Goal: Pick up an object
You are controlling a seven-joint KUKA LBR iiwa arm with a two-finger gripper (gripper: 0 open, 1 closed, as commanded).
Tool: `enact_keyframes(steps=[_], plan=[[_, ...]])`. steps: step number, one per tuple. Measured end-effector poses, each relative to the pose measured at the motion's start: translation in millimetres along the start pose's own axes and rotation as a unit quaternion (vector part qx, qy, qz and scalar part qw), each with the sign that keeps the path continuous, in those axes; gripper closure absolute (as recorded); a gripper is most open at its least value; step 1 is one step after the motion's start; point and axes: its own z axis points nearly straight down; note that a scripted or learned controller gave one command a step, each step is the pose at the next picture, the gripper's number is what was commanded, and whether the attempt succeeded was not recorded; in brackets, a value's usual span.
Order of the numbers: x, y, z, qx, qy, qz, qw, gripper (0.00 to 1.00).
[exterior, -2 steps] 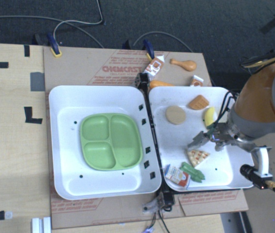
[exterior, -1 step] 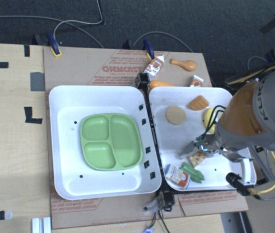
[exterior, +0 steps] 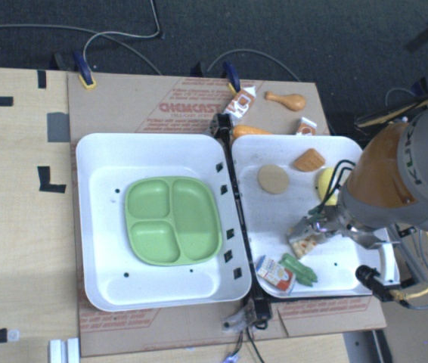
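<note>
1. From the camera above, my gripper (exterior: 310, 233) is down inside the right bin (exterior: 350, 282), and I cannot tell how it is set.
2. A tan, speckled item (exterior: 302, 246) lies right at its tip; whether I touch it is unclear.
3. Just below sit a green piece (exterior: 302, 270) and a red-and-white packet (exterior: 274, 273).
4. Above my tool lies a tan disc (exterior: 273, 179); the green divided plate (exterior: 173, 219) rests well off to its left.
</note>
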Motion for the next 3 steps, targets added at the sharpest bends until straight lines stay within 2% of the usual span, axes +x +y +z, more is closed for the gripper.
enact_keyframes(steps=[1, 2, 3], plan=[[75.3, 12.9, -82.2, 0.007, 0.004, -0.002, 1.0, 1.0], [19.9, 46.1, 2.0, 0.009, 0.003, -0.001, 1.0, 1.0], [-37.8, 66.2, -49.0, 0.007, 0.002, -0.001, 1.0, 1.0]])
